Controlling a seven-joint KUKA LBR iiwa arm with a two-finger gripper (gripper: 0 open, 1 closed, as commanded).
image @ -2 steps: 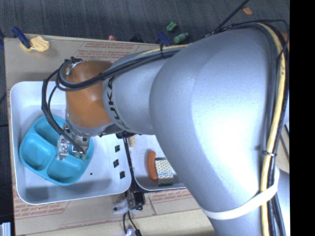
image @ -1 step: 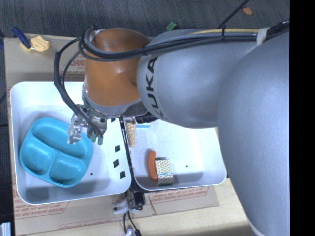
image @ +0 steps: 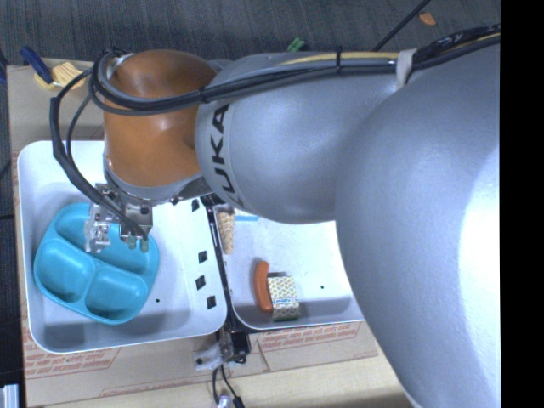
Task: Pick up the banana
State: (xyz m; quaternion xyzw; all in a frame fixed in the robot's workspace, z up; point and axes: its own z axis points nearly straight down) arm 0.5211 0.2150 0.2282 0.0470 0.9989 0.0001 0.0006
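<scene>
No banana can be made out in either bin; the arm (image: pixel 340 160) covers much of both. The gripper (image: pixel 115 235) hangs over a blue tray (image: pixel 89 279) in the left bin (image: pixel 51 330); how its jaws stand cannot be told. The right bin (image: pixel 331 304) holds a sausage (image: pixel 263 286) touching a patterned block (image: pixel 284 297).

"UKA" on grey arm (image: pixel 340 143), K hidden.

left white shallow bin (image: pixel 51 334): blue divided plastic tray (image: pixel 85 279) | right white bin (image: pixel 327 253): orange sausage-shaped toy (image: pixel 262 286) touching patterned yellow block (image: pixel 284 297)
</scene>
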